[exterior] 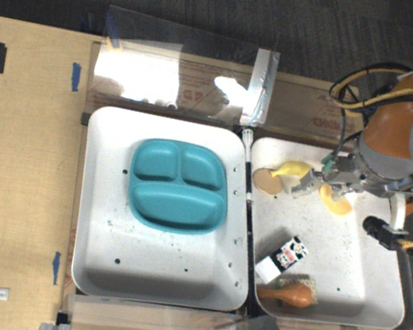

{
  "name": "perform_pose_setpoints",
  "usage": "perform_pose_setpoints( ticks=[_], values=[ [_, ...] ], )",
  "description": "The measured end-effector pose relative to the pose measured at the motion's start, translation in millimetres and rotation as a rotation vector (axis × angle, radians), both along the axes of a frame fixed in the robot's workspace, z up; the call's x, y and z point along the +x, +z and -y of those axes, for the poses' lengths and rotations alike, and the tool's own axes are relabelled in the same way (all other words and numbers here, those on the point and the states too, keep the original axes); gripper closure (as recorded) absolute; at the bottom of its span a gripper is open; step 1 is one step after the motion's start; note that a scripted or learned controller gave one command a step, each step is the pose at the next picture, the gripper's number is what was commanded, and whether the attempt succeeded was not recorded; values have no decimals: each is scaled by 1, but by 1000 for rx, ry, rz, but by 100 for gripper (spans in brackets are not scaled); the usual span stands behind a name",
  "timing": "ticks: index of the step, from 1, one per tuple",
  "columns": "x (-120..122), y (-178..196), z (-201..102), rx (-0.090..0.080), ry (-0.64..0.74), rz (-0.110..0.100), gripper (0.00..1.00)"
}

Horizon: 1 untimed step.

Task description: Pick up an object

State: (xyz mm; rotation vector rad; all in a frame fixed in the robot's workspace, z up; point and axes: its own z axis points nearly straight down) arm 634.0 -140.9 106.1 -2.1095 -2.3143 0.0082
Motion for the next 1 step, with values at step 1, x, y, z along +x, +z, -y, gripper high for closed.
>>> perform_pose_setpoints(
  ticks=[1],
  values=[
    [30,-17,5,-2,-133,-8,0]
  ],
)
